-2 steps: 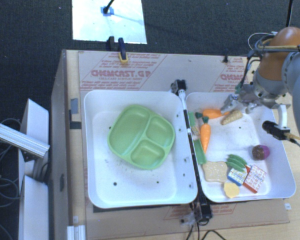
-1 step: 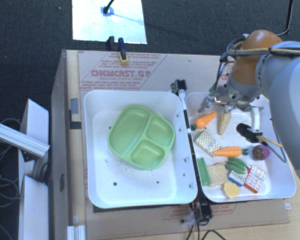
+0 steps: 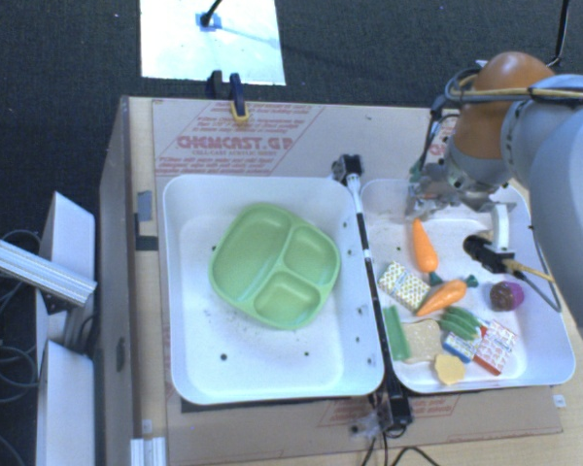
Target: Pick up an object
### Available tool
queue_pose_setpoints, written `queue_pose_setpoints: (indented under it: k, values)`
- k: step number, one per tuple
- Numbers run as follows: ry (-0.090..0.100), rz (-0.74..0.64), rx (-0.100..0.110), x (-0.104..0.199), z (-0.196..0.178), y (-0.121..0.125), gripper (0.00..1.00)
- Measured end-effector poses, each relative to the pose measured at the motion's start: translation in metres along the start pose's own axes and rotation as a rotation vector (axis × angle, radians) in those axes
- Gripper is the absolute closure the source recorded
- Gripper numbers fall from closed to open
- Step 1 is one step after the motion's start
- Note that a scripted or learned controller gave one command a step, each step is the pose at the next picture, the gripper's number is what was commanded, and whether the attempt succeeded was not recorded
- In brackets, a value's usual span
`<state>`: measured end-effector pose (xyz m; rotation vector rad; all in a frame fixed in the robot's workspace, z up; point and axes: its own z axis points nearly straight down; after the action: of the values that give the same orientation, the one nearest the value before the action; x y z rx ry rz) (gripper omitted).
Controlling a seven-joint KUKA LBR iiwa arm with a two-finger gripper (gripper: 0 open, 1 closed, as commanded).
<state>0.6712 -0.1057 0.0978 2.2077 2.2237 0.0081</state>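
Bench [image 3: 136, 289] surface carries a brown sheet with red lettering, and on that sheet sit two shallow white bins side by side, touching along a dark centre strip. From where I stand the left bin [image 3: 189, 357] holds one item: a light green divided plate [image 3: 275, 264] with three compartments, lying slightly turned near the bin's middle. The right bin [image 3: 554, 357] holds all the small objects.

Arm [image 3: 554, 134] enters from the right, grey with an orange section above the wrist, and bends down over the far end of the right bin. Gripper [image 3: 426, 202] hangs at that far end, just above the upper tip of an orange carrot [image 3: 425, 247]. Whether its fingers are spread or closed cannot be told from this position, and nothing is visibly held between them.

Objects in the right bin:
- The orange carrot lies nearly upright along the bin.
- A second orange carrot [image 3: 441, 297] lies slanted below it.
- A checkered yellow block [image 3: 403, 284] sits just left of the second carrot.
- A green stick [image 3: 395, 333] lies beside the centre strip.
- A red-and-white box [image 3: 496, 346] rests near the front right.
- A dark purple ball [image 3: 505, 295] sits by the right wall.
- A yellow piece [image 3: 450, 369] lies at the front edge.
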Motion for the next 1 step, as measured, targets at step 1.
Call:
queue_pose_setpoints:
  k: [1]
  values:
    - [0.000, -0.001, 0.000, 0.0000, 0.0001, -0.0001, 0.00]
